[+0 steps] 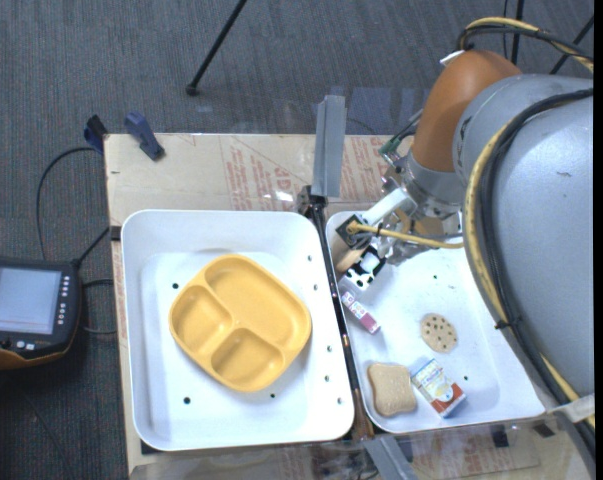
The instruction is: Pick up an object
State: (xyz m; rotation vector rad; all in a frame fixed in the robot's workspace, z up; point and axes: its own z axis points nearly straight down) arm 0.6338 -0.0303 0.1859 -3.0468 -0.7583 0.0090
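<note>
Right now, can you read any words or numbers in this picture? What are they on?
No text can be read for sure.
Red print on the cardboard sheet: too blurred to read.
Print on the small carton: too small to read.
Print on the pink and white packet: too small to read.
Screen of the handheld controller: no readable text.
</note>
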